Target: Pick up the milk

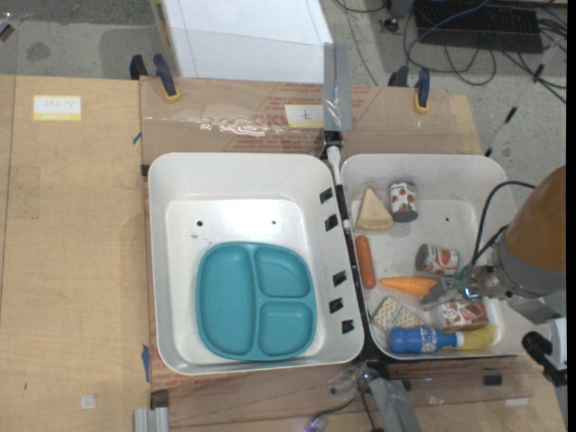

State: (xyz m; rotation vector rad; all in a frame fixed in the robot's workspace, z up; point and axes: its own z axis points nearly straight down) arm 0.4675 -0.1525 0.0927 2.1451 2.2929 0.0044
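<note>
The arm (540,241) is cut off by the right edge and hides part of the right bin (409,165)'s far side, while the print on the small carton (463,314) beside it is too blurred to read.

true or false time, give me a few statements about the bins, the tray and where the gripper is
1. The teal divided tray lies in the left bin. True.
2. The gripper is over the left bin. False: it is over the right bin, near the carrot.
3. The blue bottle stands upright. False: it lies on its side near the right bin's front edge.
4. The sausage lies close to the right bin's left wall. True.
5. The tray holds the cheese wedge. False: the wedge is in the right bin.
</note>
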